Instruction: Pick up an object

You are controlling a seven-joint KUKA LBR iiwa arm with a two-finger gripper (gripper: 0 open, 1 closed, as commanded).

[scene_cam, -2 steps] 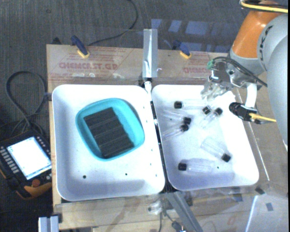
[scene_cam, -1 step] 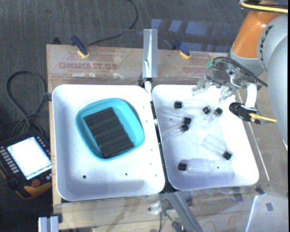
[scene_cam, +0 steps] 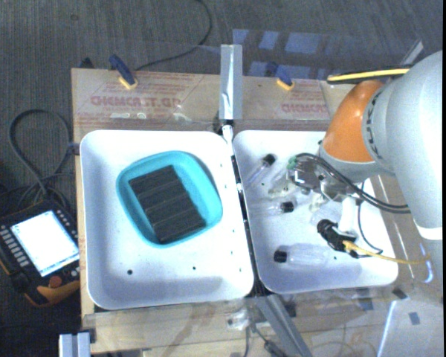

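Note:
My gripper is low in the right bin, near its middle, under the grey arm with the orange band. Around it lie clear plastic bottles with black caps: one at the bin's upper left, a small one just left of and below the gripper, and a larger one on its side near the front wall. The gripper's tips are lost in the clutter of clear plastic. In the left bin a turquoise dish holds a black ridged block.
A black connector with a yellow cable hangs from the arm over the right bin's front right. A metal post stands behind the wall between the bins. A hand-held pendant lies left of the bench.

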